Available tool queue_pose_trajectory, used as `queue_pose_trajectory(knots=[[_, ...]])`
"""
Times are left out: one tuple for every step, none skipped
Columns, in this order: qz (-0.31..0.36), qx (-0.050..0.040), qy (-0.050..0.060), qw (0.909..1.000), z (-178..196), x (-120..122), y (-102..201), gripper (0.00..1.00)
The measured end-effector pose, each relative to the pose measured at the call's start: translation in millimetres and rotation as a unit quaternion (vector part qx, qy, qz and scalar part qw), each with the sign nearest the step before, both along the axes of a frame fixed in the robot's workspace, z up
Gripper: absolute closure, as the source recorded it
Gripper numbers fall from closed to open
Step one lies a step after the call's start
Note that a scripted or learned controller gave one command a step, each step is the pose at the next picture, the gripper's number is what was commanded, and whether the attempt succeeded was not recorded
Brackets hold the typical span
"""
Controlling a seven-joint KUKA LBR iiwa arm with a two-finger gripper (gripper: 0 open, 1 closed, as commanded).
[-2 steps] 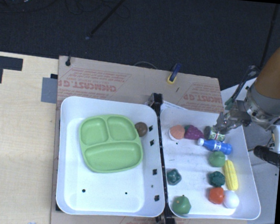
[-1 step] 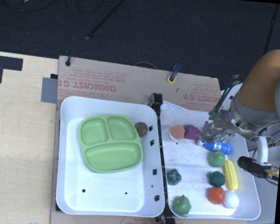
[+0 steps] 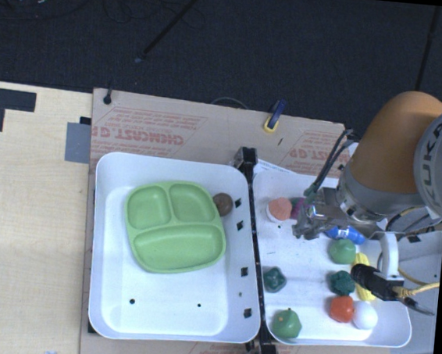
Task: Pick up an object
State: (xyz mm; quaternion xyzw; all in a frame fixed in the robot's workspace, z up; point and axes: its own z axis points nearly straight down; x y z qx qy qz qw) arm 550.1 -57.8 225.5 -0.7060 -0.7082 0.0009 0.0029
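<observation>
Grey gripper (image 3: 304,223) low in the right bin (image 3: 307,331) (grip state unclear), beside an orange-pink ball (image 3: 280,209).

Looking down from above the bench at a slant, from a fair way off, taking in both white bins, the left bin (image 3: 108,278) and the right bin (image 3: 393,336). Catching the arm (image 3: 400,152) reaching in from the right.
</observation>
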Motion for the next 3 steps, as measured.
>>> queue_pose_trajectory(knots=[[0.000, -0.0001, 0.000, 1.0000, 1.0, -32.0, 40.9, 1.00], [-0.002, -0.0013, 0.000, 1.0000, -8.7, -35.8, 31.0, 1.00], [-0.001, -0.0011, -0.002, 1.0000, 12.4, -34.6, 31.7, 1.00]])
